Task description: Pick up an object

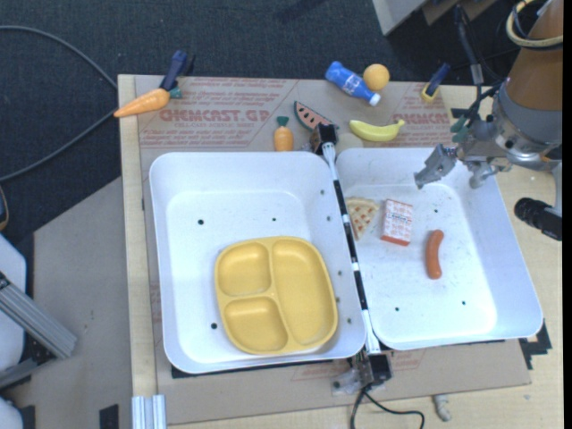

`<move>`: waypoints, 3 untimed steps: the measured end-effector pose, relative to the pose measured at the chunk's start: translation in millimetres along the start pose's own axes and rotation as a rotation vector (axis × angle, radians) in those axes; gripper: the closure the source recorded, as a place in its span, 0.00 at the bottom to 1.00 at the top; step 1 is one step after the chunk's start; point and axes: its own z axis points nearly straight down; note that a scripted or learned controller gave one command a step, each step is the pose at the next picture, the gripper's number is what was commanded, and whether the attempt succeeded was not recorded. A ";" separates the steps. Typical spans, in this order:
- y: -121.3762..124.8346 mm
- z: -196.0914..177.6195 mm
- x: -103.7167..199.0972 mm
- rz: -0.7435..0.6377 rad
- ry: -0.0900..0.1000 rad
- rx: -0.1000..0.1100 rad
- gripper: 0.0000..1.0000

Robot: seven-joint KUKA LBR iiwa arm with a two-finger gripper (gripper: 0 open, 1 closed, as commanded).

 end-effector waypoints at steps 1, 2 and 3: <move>-25.7 111.6 -59.3 0.002 0.000 0.003 0.00; -34.9 170.0 -35.3 0.000 0.001 0.002 0.00; -34.2 159.6 -35.7 0.001 0.000 -0.001 1.00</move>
